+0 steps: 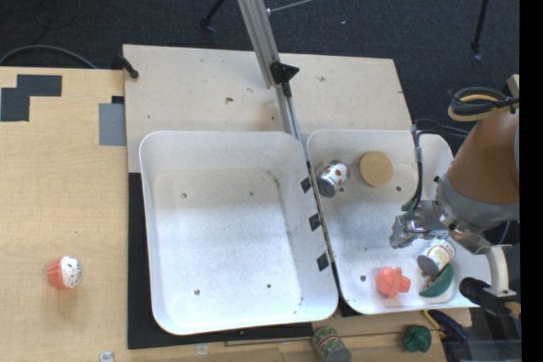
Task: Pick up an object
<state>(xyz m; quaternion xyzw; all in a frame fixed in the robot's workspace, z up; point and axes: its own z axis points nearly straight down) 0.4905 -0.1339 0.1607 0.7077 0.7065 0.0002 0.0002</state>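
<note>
The right bin (356,242) holds several objects. A tan round disc (376,168) lies near its far side, with a small silver, red and white object (333,176) to its left. Near the front wall rest a red-orange lump (390,281), a small can-like cylinder (437,257) and a green piece (441,286). My gripper (411,230) hangs low over the right half of this bin, just left of the cylinder and behind the red-orange lump. Nothing shows in its grasp.
The left bin (170,157) stands beside the right one, with black clips (315,221) along the shared wall. An aluminium rail (259,21) slants down to the bins' far edge. An orange-white toy (64,272) sits on the wooden table. Green items (415,338) lie in front.
</note>
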